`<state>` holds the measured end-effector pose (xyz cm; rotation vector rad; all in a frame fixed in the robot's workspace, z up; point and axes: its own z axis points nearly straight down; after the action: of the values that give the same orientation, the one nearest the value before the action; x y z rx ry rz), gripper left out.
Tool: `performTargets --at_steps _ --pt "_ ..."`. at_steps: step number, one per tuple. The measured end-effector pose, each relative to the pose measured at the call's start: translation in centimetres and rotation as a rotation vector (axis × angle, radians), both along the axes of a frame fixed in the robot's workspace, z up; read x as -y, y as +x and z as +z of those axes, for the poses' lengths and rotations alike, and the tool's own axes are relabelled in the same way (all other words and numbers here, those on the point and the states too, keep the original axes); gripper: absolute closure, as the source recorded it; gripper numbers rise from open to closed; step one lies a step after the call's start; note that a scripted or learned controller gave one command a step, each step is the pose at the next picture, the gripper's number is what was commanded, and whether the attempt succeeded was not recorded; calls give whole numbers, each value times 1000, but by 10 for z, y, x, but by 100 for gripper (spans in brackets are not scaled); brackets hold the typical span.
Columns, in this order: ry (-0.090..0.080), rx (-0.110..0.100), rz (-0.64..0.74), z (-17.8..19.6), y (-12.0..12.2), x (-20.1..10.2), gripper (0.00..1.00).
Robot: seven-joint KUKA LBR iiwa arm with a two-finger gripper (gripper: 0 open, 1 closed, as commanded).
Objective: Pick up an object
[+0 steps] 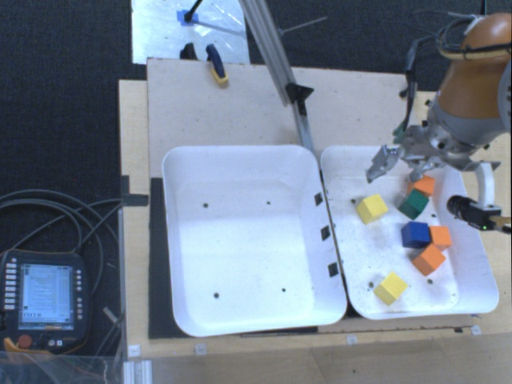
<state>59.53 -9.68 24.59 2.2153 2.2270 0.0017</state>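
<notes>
My gripper [402,171] hangs over the back of the right bin [480,294], open with nothing between its fingers. Just below and to the right of it lie an orange cube [425,186] and a green cube [414,205], touching each other. A yellow cube [371,208] sits to the left of them. Toward the front are a blue cube [415,234] with an orange cube [442,236] beside it, another orange cube [430,259], and a second yellow cube [390,288].
The left bin [240,238] adjoins the right one along a shared rim. A slanted metal pole [272,46] crosses the bench behind the bins. A black connector [468,209] hangs off the arm over the right bin. A teach pendant [44,298] lies at the left.
</notes>
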Motion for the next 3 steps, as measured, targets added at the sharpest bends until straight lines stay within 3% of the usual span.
performTargets --at_steps 1,3 --pt "0 1 -1 0 0 0 0" --pt "0 -5 -3 -85 -6 5 0"
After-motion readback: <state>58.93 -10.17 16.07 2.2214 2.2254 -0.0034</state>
